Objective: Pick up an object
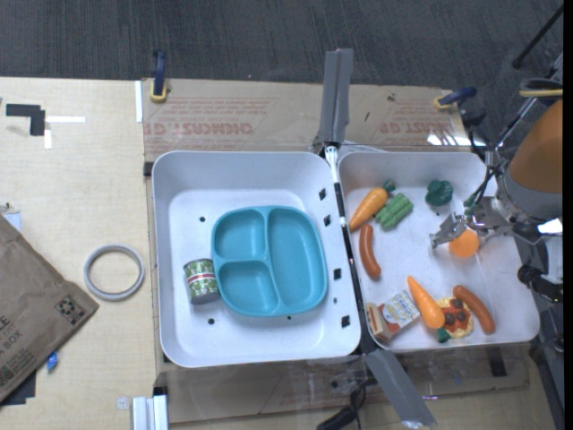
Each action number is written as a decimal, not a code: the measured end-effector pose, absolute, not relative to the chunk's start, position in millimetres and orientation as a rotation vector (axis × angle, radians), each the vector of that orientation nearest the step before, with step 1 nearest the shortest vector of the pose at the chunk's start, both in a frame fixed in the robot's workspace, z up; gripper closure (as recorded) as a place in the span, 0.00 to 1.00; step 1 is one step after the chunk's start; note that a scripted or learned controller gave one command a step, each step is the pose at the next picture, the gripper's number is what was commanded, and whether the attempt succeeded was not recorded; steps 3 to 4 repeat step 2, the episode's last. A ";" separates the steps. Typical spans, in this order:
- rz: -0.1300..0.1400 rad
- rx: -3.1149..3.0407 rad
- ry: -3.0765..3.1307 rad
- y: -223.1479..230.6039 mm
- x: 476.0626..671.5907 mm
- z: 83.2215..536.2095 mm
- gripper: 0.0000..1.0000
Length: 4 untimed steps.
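My claw (458, 231) sits low in the right bin (421, 164), near its right wall. I see an orange (464, 245) right under the metal fingertips, touching them, but I cannot tell whether the fingers are apart or closed on it. The arm (537, 164) comes in over the bin's right edge.

In the same bin, a broccoli piece (439, 192) lies near the back wall, just behind the claw. A green pickle (395, 210) rests left of it, touching a carrot (368, 206) that points toward the back left corner. A sausage (369, 250) lies along the left wall. Toward the front, a second carrot (426, 302) lies slanted, with a small carton (395, 317) at its left near the front left corner. A pizza slice (455, 318) sits just beside that carrot's front end, and another sausage (474, 306) lies at its right, near the front right corner.

The left bin (170, 240) holds a teal divided plate (269, 260) about in its middle, with a small can (201, 280) touching the plate's left edge.

On the worktop (72, 186), left of the bins, a tape ring (114, 270) lies flat, and a cardboard box (31, 316) pokes in at the left front corner.
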State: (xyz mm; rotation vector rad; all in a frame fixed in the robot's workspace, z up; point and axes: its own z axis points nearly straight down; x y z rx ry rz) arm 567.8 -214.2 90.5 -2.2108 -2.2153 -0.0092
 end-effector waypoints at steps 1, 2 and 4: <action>0.005 -2.222 -2.211 -221.5 565.9 95.7 1.00; 0.007 -2.333 -2.098 -165.1 601.4 190.3 1.00; 0.007 -2.333 -2.098 -165.1 601.4 190.3 1.00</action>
